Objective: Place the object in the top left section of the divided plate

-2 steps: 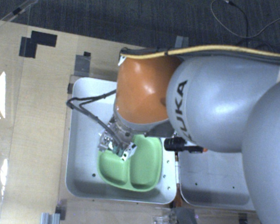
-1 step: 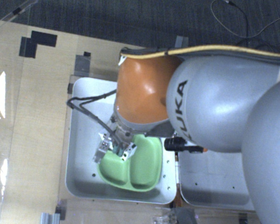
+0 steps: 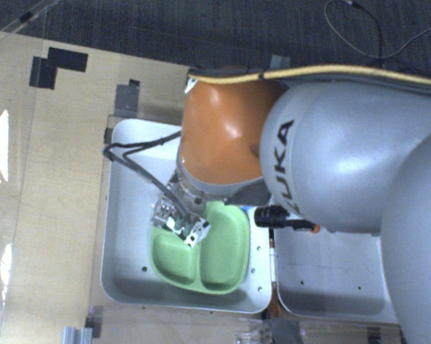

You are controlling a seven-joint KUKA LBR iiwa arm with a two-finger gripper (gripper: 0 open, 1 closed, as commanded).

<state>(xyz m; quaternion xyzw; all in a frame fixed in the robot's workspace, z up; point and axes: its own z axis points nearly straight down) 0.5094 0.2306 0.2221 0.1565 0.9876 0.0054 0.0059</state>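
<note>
The pincer (image 3: pixel 179 223), grip state hidden, hangs over the green divided plate's (image 3: pixel 219 262) ten o'clock section, inside the left white bin (image 3: pixel 127 218).

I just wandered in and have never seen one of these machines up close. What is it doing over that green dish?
A big grey robot arm with an orange band reaches in from the right over the left white bin. Its gripper hangs just above the upper left part of a green divided plate lying in that bin. The arm hides much of the plate, and I can't tell whether the gripper holds anything. A black marker lies near the rim between the bins.
</note>
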